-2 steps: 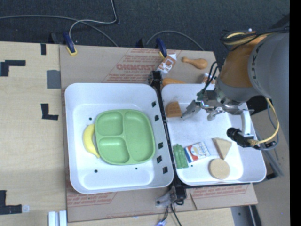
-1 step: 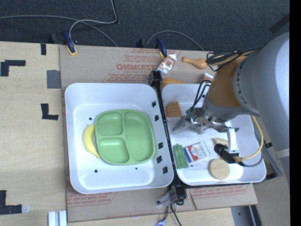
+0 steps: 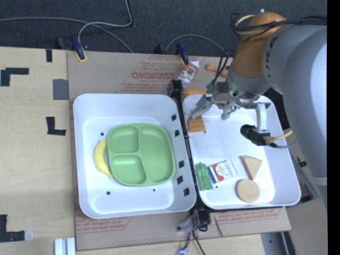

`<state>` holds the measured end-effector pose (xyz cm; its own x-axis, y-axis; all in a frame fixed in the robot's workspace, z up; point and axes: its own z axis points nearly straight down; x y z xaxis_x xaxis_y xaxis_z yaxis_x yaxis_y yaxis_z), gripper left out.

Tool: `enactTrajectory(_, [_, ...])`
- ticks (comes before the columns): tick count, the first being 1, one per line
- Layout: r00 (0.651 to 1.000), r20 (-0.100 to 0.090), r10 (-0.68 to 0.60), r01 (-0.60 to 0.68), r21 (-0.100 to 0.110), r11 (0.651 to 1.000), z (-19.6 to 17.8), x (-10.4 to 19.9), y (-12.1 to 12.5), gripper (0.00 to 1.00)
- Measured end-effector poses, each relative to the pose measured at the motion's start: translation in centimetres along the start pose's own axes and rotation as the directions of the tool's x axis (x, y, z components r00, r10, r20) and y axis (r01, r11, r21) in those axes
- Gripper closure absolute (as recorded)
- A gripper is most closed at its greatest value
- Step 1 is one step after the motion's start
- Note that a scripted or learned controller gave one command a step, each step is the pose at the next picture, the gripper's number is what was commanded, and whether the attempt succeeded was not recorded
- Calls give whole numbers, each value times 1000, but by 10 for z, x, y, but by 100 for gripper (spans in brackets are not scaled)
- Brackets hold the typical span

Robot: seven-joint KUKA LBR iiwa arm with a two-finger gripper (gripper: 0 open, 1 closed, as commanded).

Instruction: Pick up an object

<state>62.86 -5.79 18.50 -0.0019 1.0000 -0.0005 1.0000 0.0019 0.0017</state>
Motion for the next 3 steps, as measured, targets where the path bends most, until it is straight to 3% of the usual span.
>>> enactTrajectory(1, [1000, 1, 0, 0, 3, 1000, 1, -5, 40, 0])
enactTrajectory(2, [1000, 1, 1, 0, -3, 1000, 88, -37, 41, 0])
enactTrajectory(3, [1000, 2, 1, -1, -18, 1000, 93, -38, 30, 0])
